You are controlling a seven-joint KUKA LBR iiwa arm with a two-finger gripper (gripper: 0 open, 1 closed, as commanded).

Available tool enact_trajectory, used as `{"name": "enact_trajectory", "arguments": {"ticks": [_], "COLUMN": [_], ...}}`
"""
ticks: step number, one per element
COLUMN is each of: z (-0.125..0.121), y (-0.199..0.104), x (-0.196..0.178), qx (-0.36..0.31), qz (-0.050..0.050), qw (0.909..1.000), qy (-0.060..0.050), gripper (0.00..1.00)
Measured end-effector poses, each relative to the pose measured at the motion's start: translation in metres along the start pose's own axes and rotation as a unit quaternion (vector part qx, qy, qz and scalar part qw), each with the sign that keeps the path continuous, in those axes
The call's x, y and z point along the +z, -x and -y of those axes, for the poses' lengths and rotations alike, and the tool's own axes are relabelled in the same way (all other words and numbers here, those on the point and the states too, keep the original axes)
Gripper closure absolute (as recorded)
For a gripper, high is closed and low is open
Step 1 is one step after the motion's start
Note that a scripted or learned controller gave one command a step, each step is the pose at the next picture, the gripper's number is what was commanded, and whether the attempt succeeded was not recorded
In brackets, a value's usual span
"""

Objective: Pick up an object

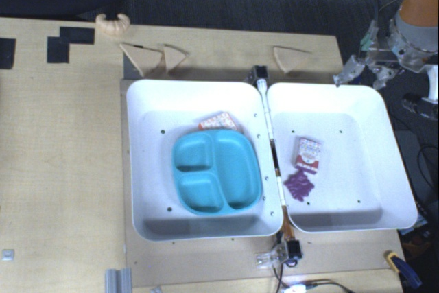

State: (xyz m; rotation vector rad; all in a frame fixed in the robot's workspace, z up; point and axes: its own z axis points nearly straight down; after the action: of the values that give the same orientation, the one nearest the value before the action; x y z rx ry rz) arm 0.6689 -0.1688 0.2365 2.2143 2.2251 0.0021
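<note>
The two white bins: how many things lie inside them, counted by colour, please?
Blue: 1, the divided tray in the left bin.
Red and white: 2, a packet partly behind the tray in the left bin, and a small box in the right bin.
Purple: 1, a grape bunch just below the box.
Total: 4

In the left bin (pixel 140 168) I see a blue three-compartment tray (pixel 216 171) lying flat and upright near the middle, and a red-patterned packet (pixel 218 121) tucked against the tray's far edge. In the right bin (pixel 384 154), a small red-and-white box (pixel 308 152) lies flat, with a purple grape cluster (pixel 300 184) just beside its near end.
</note>
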Motion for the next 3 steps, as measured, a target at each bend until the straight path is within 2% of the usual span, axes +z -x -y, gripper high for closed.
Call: {"name": "enact_trajectory", "arguments": {"ticks": [1, 2, 3], "z": [-0.001, -0.003, -0.002], "y": [-0.057, -0.057, -0.150], "x": [0.150, 0.138, 0.038], "qx": [-0.001, -0.003, -0.001], "qz": [-0.001, 0.000, -0.002], "qw": [1.0000, 1.0000, 1.0000], "qy": [0.002, 0.004, 0.002], "gripper": [0.00, 1.00, 1.00]}}
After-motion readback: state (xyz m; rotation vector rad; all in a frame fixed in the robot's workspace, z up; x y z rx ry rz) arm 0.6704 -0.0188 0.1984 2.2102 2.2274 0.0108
